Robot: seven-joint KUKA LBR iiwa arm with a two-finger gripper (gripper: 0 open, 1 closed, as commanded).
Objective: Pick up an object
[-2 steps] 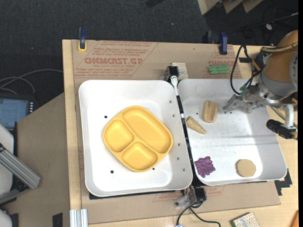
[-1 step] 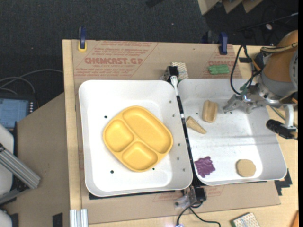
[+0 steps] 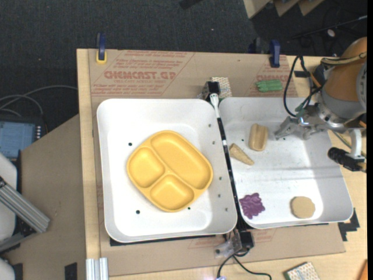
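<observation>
1. The right bin (image 3: pixel 326 174) holds four small items: a tan cylindrical piece (image 3: pixel 257 137) near its upper middle, a pale wedge (image 3: pixel 240 154) just beside the divider between the bins, a purple cluster (image 3: pixel 252 205) at the lower left, and a round tan disc (image 3: pixel 303 207) at the lower right. The centre of this bin's floor lies open between them.
2. The gripper (image 3: pixel 289 128) hangs over the upper right part of the right bin, just right of the tan cylindrical piece and apart from it. Nothing is seen between its fingers; how far they stand open cannot be told from this slant.
3. The left bin (image 3: pixel 111 156) carries a yellow three-compartment tray (image 3: pixel 169 170), set askew at its centre, with a bare white margin on all sides.
4. The arm (image 3: pixel 344 80) is cut off at the right edge of the view; its wrist and black cabling (image 3: pixel 288 92) crowd the gripper and blur its outline.
5. The bins sit on a brown board (image 3: pixel 145 69) printed with red lettering, held by blue clamps (image 3: pixel 101 45) along the far edge. A green object (image 3: pixel 269 86) lies on the board above the right bin.
6. Dark carpet (image 3: pixel 58 16) surrounds the bench.
</observation>
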